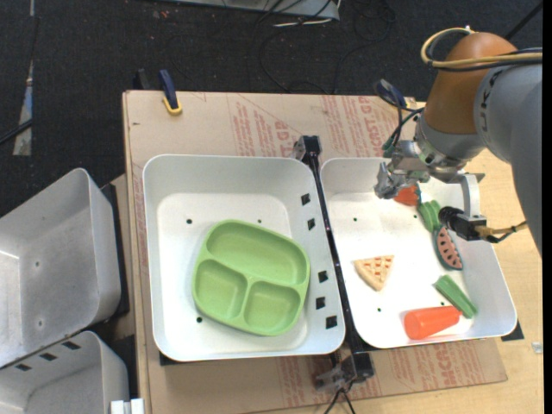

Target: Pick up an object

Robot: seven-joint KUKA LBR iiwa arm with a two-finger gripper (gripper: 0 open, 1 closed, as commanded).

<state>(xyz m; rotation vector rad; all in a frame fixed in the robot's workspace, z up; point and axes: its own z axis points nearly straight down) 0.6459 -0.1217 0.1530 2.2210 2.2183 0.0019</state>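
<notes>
We see the arm [483,93] reaching over the right bin [362,326], its gripper [392,181] lowered at the far edge, seemingly onto a small red object [407,196]; we cannot tell how the jaws stand. The left bin [164,231] holds a green tray [250,276]. Nearer lie an orange piece [431,321], watermelon slice [449,247], and waffle wedge [376,271].

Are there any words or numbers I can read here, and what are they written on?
Red print on the brown cardboard sheet under the bins: upside down and faint, too blurred to read with certainty.
Red print along the cardboard's front edge, below the right bin: too small and blurred to read.
Green divided plate, toy foods such as the waffle slice, and the arm: no words visible.
</notes>
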